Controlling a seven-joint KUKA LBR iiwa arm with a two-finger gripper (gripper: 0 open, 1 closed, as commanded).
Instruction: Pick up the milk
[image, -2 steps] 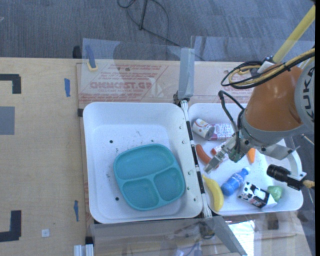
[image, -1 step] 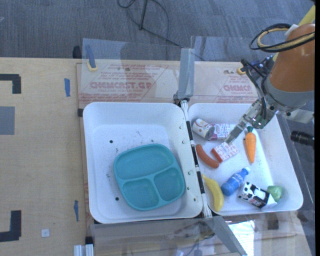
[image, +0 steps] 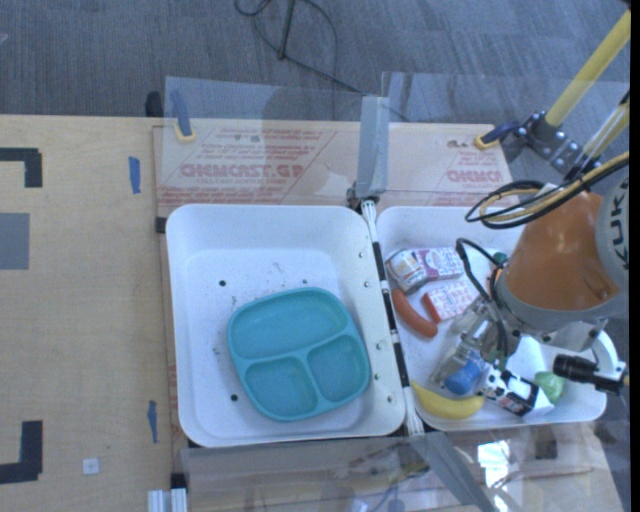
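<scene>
Grey-armed gripper (image: 470, 365) hangs low in the right bin (image: 590, 405) over a blue item (image: 463, 380) and banana (image: 447, 403), jaw state indeterminable, while the milk (image: 425, 266) lies apart, towards the bin's far-left side.

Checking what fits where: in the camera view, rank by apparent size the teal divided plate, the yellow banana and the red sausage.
1. Teal divided plate, clearly largest.
2. Yellow banana, though the gripper partly hides it.
3. Red sausage; close to the banana, so that order is unsure.

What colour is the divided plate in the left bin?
Teal, plain, no pattern: the divided plate shows clearly in the camera view.
</scene>
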